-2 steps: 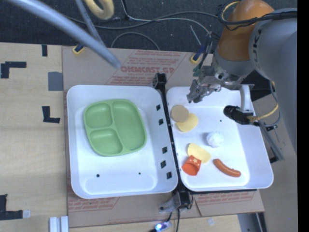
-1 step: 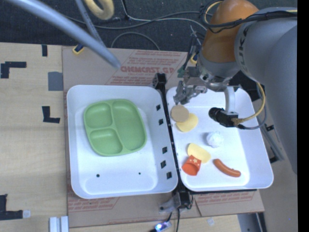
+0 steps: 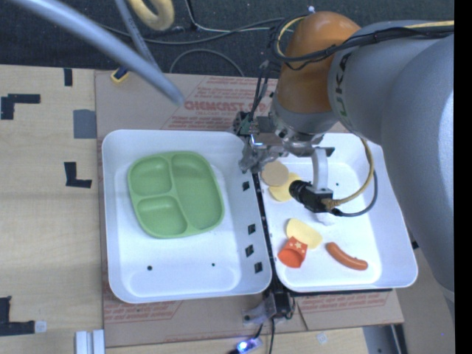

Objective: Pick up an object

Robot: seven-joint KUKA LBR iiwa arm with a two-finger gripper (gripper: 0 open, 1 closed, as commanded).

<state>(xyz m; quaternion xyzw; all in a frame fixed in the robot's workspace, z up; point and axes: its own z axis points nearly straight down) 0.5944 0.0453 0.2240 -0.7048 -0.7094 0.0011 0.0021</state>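
Gripper (image 3: 274, 161) is low over the right bin (image 3: 391, 271), at its left wall near the far corner, just above a tan round disc (image 3: 275, 173) stacked on a yellow piece (image 3: 282, 192); likely lined up for that pick; finger state hidden by the wrist, cannot tell. Toy hot dog (image 3: 346, 256), red fries carton (image 3: 293, 254) and yellow chip-like piece (image 3: 303, 232) lie loose nearer the front, spread for easy reach. Green divided plate (image 3: 175, 194) sits in the left bin (image 3: 118, 271), apart.
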